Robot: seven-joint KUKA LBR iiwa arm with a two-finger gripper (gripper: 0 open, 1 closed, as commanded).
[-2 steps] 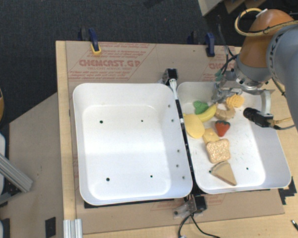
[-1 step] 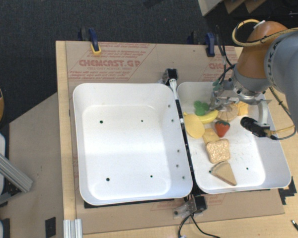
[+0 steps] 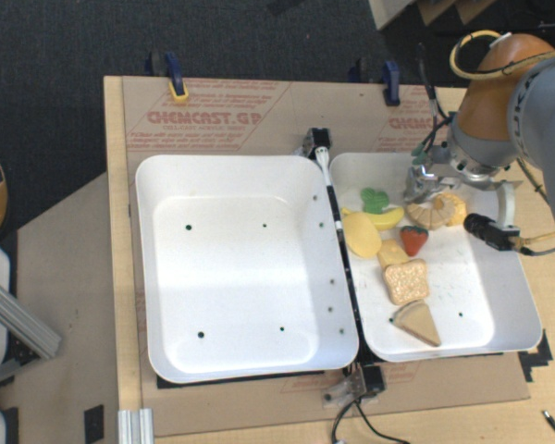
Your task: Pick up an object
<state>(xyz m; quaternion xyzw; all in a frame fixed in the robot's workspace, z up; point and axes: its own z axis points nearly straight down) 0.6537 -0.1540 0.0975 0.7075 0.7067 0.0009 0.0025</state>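
In the right bin [image 3: 499,313] lie several toy foods: a green piece [image 3: 375,198], a yellow banana [image 3: 386,217], a yellow lemon-like piece [image 3: 362,236], a red strawberry [image 3: 413,240], a slice of toast [image 3: 407,281], a tan wedge [image 3: 418,323] and a tan round pastry [image 3: 442,212]. My gripper [image 3: 425,191] reaches down at the bin's back, right over the pastry and touching or nearly touching it. The wrist hides how the fingers meet the pastry.
The left bin [image 3: 231,266] lies beside the right one, divided by a black-trimmed rim [image 3: 338,248]. Blue clamps [image 3: 174,70] hold the cardboard base at the back. A black cable connector [image 3: 490,231] hangs over the right bin's right side.
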